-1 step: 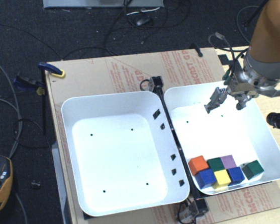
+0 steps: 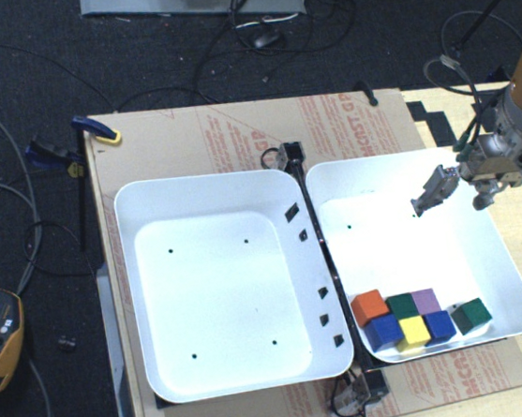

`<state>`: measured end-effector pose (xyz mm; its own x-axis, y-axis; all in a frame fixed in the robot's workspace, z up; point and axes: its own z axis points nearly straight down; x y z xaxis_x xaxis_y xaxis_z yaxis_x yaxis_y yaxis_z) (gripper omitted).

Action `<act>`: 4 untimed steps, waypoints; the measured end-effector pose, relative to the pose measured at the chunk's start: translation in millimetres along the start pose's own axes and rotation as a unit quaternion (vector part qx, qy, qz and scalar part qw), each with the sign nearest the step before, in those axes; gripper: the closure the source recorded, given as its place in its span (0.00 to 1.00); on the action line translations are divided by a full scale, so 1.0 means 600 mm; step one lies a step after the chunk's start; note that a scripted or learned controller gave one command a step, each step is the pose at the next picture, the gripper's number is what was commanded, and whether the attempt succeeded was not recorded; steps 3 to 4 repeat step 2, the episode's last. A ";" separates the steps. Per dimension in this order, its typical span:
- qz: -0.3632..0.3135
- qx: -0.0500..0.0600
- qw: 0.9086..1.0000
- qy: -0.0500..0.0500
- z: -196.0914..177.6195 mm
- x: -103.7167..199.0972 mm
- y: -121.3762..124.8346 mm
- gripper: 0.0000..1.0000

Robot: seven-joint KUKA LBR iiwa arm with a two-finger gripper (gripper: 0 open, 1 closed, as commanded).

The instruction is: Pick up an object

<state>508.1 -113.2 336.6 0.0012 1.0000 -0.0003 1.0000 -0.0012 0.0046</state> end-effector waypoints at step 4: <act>0.000 0.002 1.000 0.000 0.057 -0.072 0.041 0.00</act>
